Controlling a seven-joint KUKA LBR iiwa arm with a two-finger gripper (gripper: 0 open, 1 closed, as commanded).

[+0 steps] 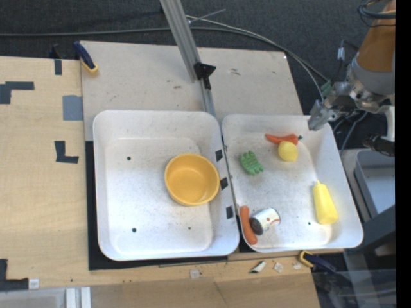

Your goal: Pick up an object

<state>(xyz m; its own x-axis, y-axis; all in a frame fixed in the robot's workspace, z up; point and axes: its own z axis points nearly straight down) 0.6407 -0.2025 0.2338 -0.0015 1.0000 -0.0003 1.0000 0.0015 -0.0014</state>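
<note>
Gripper [319, 119] hangs at the far right corner of the right bin [340, 172], just over its rim, below the grey wrist and the orange band of the arm [376, 50]. Whether it is open or shut I cannot tell: it shows as a small dark shape, and nothing is seen held in it.

Inside the right bin, nearest the gripper, a carrot [281, 138] lies at the far side, touching a lemon [288, 151] just nearer. Left of them sits a green toy [252, 163]. A yellow corn [324, 203] lies along the right wall, lengthwise near to far. At the near left of this bin a silver can [265, 219] lies on its side, with an orange sausage [248, 226] just beside it on the left, close to the wall.

The left bin [115, 172] holds a yellow bowl [191, 179], upright, toward its right side.

Both bins sit side by side on a pale board [141, 76]. A metal pole [183, 31] slants across the far part of the board, down to where the bins meet. A wooden bench [35, 172] lies to the left.
</note>
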